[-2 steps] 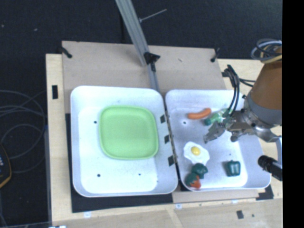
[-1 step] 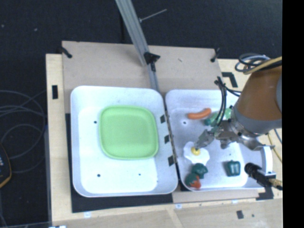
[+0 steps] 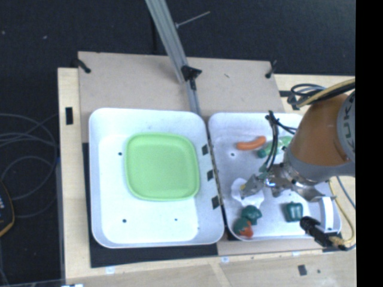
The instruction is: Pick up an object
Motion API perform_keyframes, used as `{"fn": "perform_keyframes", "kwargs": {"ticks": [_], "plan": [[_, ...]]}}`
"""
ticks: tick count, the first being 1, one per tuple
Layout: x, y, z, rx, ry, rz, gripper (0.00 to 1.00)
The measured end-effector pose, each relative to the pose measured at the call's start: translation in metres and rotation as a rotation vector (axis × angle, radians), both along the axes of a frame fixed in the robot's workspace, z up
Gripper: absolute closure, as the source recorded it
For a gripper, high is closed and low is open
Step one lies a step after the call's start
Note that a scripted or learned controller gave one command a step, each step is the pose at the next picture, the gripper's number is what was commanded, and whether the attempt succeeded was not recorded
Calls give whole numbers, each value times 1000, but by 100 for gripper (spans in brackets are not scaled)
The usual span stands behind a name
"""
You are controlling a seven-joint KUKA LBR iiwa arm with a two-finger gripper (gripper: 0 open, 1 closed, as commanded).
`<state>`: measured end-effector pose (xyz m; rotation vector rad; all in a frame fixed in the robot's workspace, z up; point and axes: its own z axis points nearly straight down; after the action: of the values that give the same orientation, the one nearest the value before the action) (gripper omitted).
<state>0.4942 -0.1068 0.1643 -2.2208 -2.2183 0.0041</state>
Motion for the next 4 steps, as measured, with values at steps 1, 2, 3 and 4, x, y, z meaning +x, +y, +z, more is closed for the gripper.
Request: {"fn": "perform_keyframes", "kwargs": {"ticks": [1,2,3,4], "plan": [[-3,-1,-62,0,1,0,0],[-1,-1,-49,1,-6,0,100],[4,-7,-6,-1,-8,1,100],[13,-10,41,-1,-9,1,100]]}}
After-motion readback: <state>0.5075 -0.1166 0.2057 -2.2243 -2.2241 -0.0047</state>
